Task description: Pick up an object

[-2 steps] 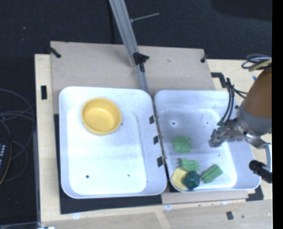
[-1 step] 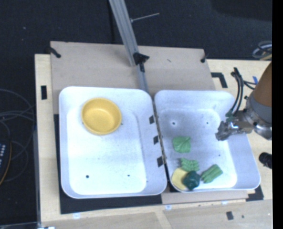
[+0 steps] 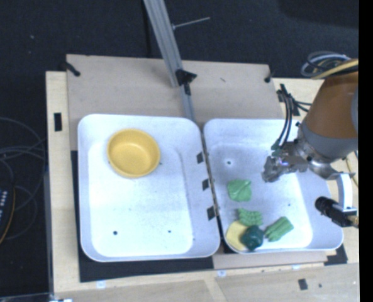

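Green toys: one flat piece (image 3: 239,189) mid right bin (image 3: 299,134); three more (image 3: 250,216) (image 3: 278,228) (image 3: 253,238) with a yellow dish (image 3: 235,234) at its near edge. Gripper (image 3: 272,170) hovers beside the flat piece, finger opening cannot be told, nothing visibly held. Yellow bowl (image 3: 134,153) in left bin (image 3: 142,231).

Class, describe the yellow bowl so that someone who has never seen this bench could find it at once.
Start at the left white bin, the one farther from the arm. The yellow bowl sits alone in its upper part, round and open side up. The small things huddled in the right white bin are mostly green; this one is larger, plain yellow and hollow.
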Robot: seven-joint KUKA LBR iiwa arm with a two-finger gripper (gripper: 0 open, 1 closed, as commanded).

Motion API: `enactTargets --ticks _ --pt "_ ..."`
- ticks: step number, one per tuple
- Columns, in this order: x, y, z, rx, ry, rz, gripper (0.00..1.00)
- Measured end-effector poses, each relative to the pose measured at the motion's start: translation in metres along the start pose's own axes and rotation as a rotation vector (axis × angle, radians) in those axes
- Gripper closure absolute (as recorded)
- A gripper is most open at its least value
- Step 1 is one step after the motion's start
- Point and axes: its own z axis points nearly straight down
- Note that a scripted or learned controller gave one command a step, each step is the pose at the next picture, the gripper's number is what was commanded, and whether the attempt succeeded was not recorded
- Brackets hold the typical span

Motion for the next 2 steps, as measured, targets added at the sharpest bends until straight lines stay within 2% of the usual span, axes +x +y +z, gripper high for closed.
enactTargets --ticks 2 --pt "0.102 0.025 0.009 0.001 0.000 0.000 1.00"
